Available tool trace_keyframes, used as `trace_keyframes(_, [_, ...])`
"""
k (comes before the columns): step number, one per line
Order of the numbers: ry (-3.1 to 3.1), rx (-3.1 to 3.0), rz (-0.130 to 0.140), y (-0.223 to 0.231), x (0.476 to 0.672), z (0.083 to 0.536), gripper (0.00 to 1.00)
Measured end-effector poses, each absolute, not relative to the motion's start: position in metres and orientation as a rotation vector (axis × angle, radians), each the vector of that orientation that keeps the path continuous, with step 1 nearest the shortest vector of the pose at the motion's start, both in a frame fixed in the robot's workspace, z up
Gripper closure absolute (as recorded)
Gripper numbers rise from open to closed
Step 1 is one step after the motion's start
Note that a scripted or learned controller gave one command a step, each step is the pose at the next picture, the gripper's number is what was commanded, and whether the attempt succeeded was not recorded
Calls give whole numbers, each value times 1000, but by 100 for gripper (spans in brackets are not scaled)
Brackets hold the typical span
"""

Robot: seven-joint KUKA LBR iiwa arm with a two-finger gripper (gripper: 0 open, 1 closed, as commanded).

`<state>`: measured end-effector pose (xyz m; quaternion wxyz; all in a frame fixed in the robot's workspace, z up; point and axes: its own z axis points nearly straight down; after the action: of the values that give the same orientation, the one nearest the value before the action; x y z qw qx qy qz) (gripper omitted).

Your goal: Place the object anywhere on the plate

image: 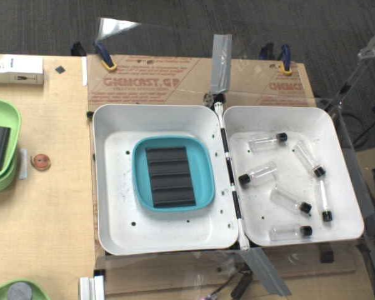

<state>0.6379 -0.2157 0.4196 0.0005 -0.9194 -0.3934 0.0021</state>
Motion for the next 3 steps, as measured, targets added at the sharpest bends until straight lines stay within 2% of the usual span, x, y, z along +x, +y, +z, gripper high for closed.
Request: trace_keyframes(3, [-1235, -2887, 7, -216, 638, 420, 0])
